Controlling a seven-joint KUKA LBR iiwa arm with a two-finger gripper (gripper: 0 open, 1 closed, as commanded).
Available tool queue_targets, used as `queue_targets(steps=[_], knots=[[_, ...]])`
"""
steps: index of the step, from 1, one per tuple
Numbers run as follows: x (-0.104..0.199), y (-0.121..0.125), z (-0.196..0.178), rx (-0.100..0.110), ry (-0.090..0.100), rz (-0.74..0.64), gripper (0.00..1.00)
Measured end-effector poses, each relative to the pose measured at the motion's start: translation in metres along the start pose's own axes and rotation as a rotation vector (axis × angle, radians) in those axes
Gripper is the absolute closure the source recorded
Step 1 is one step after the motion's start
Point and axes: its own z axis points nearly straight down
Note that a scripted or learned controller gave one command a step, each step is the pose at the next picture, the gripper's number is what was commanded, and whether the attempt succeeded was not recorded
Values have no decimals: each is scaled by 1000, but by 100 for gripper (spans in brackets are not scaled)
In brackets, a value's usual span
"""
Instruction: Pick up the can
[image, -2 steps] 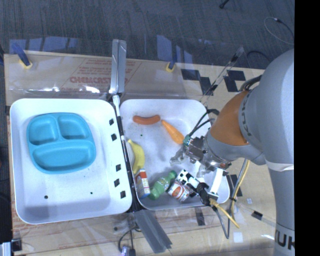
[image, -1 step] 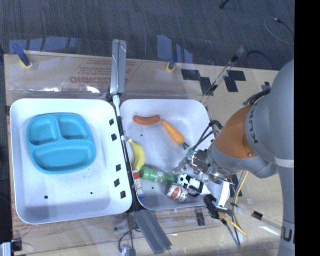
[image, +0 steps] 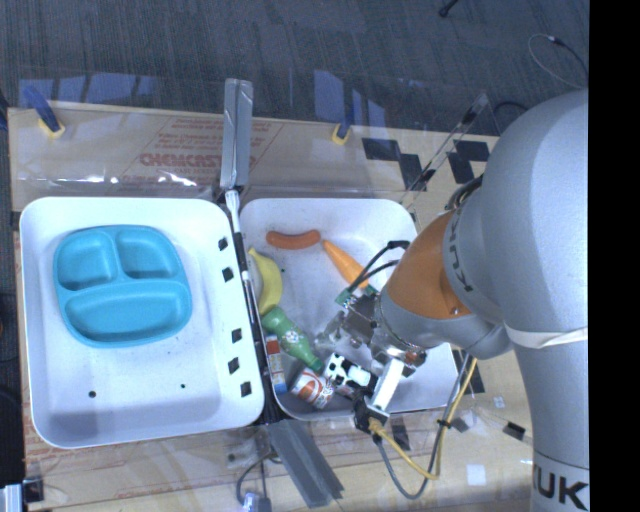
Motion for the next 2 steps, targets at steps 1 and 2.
queue_targets(steps=[1, 2], knots=[[0, 0, -9, 1, 0, -2, 100], [39, -29, -100, -2, -1, -301, 100]])
